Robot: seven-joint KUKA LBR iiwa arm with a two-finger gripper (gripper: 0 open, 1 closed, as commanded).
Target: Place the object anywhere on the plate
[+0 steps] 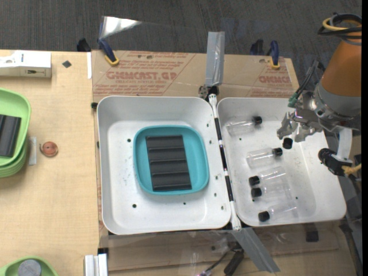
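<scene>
Vials [269, 154] of clear plastic with black caps lie scattered in the right bin [322, 209], most with long axes running left-right, slightly tilted. Above its upper right hangs the gripper [292, 132]. Centre-left, the teal plate [141, 154] sits in the left bin [115, 206].

You cannot tell whether the two-finger gripper [289, 132] is parted or closed; it is small and dark against the white right bin [322, 211]. The clear plastic vials with black caps [270, 183] below it are too faint to count, and the stacked green plastic trays [14, 134] far to its left are cut by the frame edge.
</scene>
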